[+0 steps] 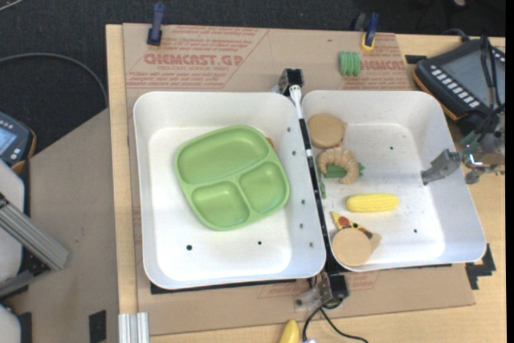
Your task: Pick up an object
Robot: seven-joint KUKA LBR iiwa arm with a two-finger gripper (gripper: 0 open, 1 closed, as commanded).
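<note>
The right bin (418, 112) holds several toy foods along its left side. A round tan bun (326, 130) lies at the back, and below it sits a tan ring-shaped piece with a bit of green (338, 164). A yellow corn cob (372, 203) lies near the middle. A pizza slice (345, 222) rests against a tan disc (353, 247) at the front left corner. My gripper (440, 167) pokes in over the bin's right rim, low and well right of the corn, with nothing seen in it.
The left bin (161, 245) carries a green divided plate (232, 177). A small green piece (349, 63) lies on the cardboard behind the right bin. Blue clamps (155, 24) hold the board's back edge. A black pendant (459, 76) sits at the far right.
</note>
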